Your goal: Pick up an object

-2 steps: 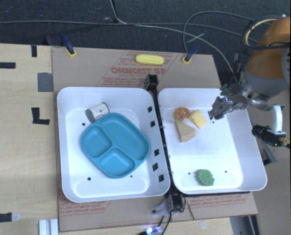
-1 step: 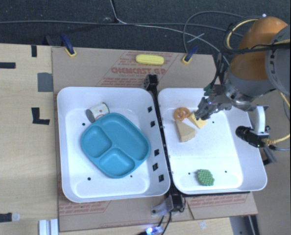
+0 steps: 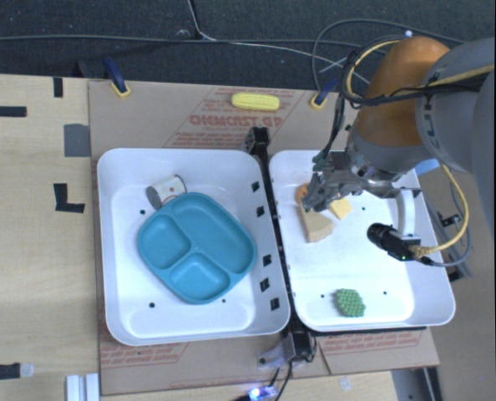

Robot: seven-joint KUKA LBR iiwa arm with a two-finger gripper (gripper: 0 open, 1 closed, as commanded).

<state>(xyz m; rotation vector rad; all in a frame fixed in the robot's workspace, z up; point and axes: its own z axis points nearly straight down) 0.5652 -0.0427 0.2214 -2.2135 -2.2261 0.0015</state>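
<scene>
gripper low over right bin's upper left corner

gripper sits among a tan wedge, a yellow piece and an orange bit; whether its claw is apart or together, i cannot tell. green lump lies near the right bin's front. blue tray fills the left bin.

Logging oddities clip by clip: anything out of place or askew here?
Yes: a yellow corn cob lies on the cardboard behind the bins, outside both. In the left bin the blue divided tray sits skewed to the walls.
</scene>
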